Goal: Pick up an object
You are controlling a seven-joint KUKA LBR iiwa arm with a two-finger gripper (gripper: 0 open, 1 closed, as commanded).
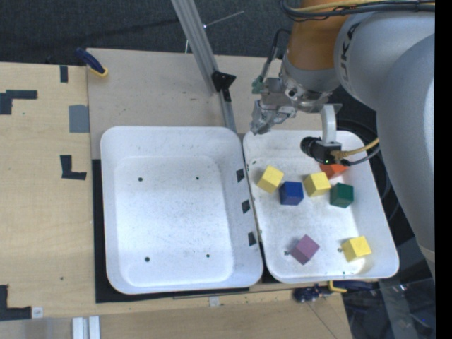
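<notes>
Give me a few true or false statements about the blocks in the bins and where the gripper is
1. The blue block lies in the right bin. True.
2. The gripper hovers over the purple block. False: it is at the right bin's far left corner, away from that block.
3. Three yellow blocks lie in the right bin. True.
4. The green block lies in the left bin. False: it lies in the right bin.

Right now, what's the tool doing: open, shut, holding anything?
Tool: cannot be told; it hangs at the far edge of the right bin, with no block between its tips.
</notes>
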